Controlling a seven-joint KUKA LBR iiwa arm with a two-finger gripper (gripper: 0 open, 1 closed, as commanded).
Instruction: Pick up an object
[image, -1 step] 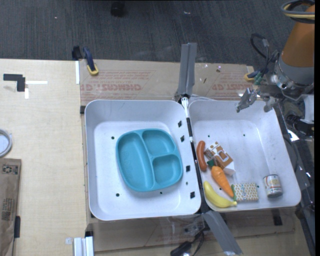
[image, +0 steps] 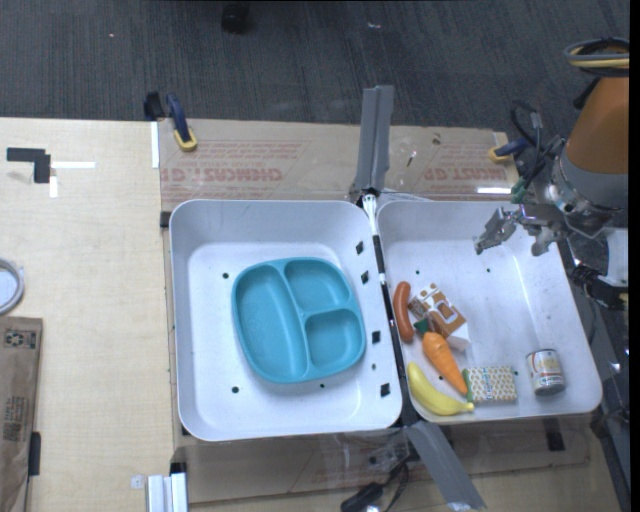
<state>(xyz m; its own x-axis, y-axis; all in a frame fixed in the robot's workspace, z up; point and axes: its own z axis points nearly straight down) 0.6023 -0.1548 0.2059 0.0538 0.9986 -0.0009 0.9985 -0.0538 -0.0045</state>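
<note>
Now, time to pick one toy
Gripper (image: 515, 232) open, holding nothing, high over right bin (image: 500, 212). Best to drop straight onto can (image: 545, 371), alone near front corner, away from carrot (image: 444, 362) pile

We log both bins (image: 190, 330) white | divided plate (image: 298, 319) turquoise | carrot (image: 444, 363) orange (green at its top) | banana (image: 436, 394) yellow | sausage (image: 403, 308) red-brown | can (image: 545, 371) silver | arm band (image: 602, 122) orange | bench (image: 80, 300) pale wood.
</note>
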